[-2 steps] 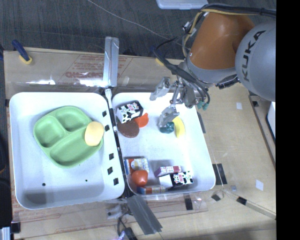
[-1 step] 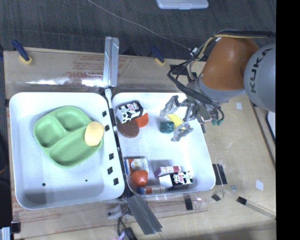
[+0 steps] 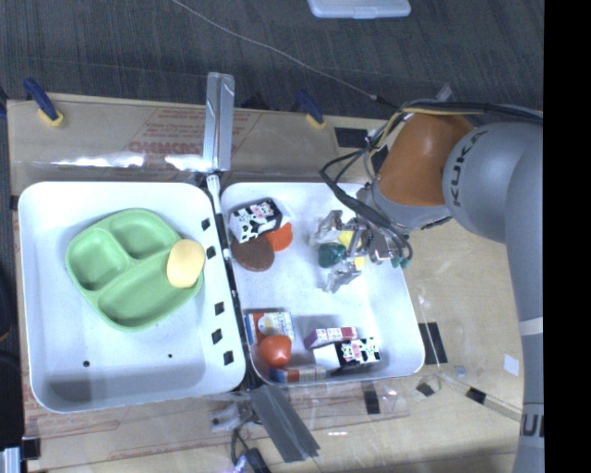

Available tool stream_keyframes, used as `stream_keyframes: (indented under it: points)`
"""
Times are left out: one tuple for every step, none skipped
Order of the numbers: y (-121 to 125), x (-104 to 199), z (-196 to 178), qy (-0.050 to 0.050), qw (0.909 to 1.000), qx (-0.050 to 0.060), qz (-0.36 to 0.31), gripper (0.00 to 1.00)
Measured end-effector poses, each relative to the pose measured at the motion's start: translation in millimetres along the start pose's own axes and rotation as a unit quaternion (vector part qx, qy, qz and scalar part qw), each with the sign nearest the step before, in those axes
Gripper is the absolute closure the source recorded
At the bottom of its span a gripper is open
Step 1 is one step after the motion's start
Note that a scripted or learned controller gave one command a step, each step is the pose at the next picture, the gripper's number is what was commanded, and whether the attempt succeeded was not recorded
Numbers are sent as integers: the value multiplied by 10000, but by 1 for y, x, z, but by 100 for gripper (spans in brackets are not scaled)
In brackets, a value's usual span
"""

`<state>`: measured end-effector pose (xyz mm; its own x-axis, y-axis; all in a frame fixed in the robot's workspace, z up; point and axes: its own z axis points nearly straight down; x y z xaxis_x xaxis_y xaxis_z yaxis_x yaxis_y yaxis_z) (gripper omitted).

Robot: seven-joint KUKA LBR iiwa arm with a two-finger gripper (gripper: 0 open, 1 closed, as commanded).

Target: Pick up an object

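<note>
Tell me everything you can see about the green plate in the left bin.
The green plate is a light green divided plate, plastic by its look, with rounded corners and three compartments. It lies flat and upright on the floor of the left bin, turned at a slant to the bin's walls. A yellow, lemon-like object rests on its right edge, partly over one compartment. Nothing else touches it.

Two shallow white bins (image 3: 37, 305) side by side on bench. Blue clamps (image 3: 42, 100) at far edge. Metal divider bar (image 3: 220, 120) between bins. White flat item (image 3: 358, 7) on dark floor beyond bench.
</note>
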<state>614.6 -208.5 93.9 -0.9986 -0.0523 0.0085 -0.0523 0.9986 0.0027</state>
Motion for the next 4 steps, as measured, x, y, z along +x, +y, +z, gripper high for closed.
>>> stream_keyframes:
  points:
    - [60, -15, 1, -40, 9998, 1, -173, 0]
    - [-2, 4, -9, -54, 9956, 25, -930, 0]
    - [51, 13, 3, -39, 9934, 4, -1144, 0]
    - [119, 105, 2, -53, 9973, 28, -733, 0]
